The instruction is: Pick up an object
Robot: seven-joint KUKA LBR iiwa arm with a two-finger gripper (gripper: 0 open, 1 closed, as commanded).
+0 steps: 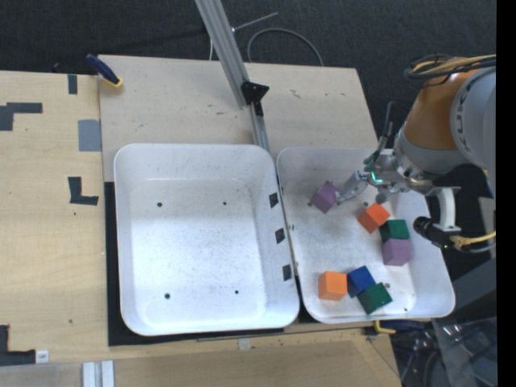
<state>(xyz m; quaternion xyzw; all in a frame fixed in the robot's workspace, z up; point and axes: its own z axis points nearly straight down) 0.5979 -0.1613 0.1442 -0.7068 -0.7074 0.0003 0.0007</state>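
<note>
- Reaching step: gripper (348, 190) is low in the right bin (302, 168), just beside the purple block (325, 196); whether its fingers are open, I cannot tell.
- Next, probably: straddle that block, close, lift.
- The orange block (374, 217) sits near; other blocks are clustered further off, and the bin wall isn't crowding it.

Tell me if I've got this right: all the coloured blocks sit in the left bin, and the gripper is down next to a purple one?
Not quite. The camera view shows the blocks in the right bin, not the left bin. The rest holds: the gripper is down beside a purple block.
</note>
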